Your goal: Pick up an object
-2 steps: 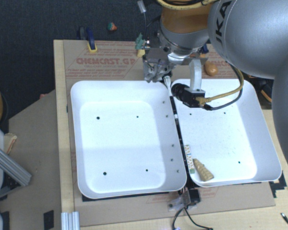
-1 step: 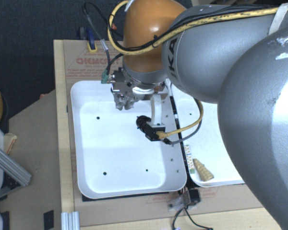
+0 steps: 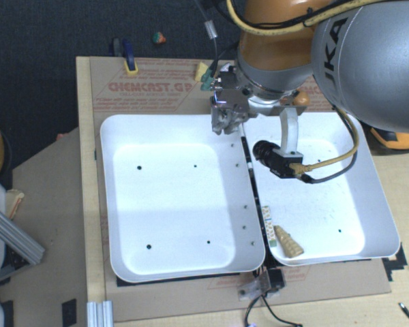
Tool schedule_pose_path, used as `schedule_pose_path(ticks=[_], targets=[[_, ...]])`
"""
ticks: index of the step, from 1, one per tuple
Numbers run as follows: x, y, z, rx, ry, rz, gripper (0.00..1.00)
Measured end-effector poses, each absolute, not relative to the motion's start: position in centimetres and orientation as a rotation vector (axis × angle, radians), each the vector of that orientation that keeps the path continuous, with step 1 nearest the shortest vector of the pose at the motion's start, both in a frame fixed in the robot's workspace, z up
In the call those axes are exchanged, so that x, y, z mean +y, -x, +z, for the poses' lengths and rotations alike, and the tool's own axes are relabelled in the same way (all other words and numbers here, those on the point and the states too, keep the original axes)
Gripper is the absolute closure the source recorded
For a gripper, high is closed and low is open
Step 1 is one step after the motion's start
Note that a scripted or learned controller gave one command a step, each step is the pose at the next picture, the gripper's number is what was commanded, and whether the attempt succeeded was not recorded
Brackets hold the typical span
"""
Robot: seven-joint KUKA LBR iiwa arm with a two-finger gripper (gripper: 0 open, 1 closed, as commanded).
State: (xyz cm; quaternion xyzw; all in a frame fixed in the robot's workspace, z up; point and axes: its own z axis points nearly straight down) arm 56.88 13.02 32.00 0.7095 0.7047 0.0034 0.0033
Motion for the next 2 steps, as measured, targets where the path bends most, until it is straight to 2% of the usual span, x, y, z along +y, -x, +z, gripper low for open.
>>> schedule_pose_path(ticks=[1,2], targets=[[20.0,-62.0,23.8,2.228,-2.215,0.001,1.00],[16.7,-59.7,29.5,2.218,-2.222,0.004,1.00]])
